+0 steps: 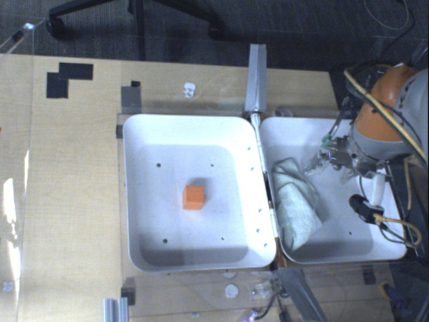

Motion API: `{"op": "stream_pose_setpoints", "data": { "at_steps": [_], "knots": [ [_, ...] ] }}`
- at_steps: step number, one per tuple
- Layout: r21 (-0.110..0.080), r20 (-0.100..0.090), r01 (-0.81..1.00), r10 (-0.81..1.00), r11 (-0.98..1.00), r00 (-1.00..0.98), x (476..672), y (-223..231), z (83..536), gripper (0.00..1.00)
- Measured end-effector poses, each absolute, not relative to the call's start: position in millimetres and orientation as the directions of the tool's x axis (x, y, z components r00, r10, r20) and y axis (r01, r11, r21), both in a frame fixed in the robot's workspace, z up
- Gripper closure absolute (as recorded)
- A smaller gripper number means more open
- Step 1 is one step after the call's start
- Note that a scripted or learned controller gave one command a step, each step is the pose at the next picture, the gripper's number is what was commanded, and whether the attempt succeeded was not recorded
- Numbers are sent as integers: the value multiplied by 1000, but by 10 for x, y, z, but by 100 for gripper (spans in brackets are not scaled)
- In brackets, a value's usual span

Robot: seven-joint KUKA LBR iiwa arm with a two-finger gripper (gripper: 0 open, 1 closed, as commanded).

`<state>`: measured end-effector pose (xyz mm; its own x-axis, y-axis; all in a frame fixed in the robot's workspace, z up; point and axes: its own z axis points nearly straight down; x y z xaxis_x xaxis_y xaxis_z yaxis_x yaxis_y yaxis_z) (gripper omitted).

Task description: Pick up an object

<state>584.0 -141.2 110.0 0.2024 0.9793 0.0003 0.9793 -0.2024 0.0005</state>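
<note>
**Q:** Progress so far, largest things first?

**A:** Bench (74, 200) bears two white bins side by side. The right bin (301, 129) has the arm (392, 113) over it, reaching in from the right, with the gripper (326, 158) low over the bin's upper middle. The left bin (141, 180) lies well away from the jaws, on the far side of the divider from them. I judge the task barely begun: nothing is lifted, and nothing shows between the fingers.

**Q:** How do the jaws stand?

**A:** Cannot tell. The fingertips are small and blurred against the white floor, so whether they are wide or narrow is not readable.

**Q:** What could it pick, and where does that lie from the jaws?

**A:** Two candidates. The larger is a white cloth bundle (295, 203), crumpled, lying along the right bin's left wall; its upper folds sit just beside the jaws, on the side away from the arm, and its bulk runs toward the bin's near edge. Whether the tips touch the cloth, I cannot say. The smaller is an orange block (194, 197), resting alone on the left bin's floor, well apart from the jaws.

**Q:** What is left?

**A:** By my reading, everything that counts: closing on one object and raising it clear.
</note>
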Motion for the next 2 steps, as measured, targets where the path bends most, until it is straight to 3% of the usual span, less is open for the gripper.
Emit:
{"op": "stream_pose_setpoints", "data": {
  "at_steps": [1, 2],
  "knots": [
    [4, 2, 980, 980, -200, 200, 5856, -1402, 1210, 100],
    [4, 1, 927, 927, -375, 375, 6137, -1033, 2197, 100]
  ]
}}
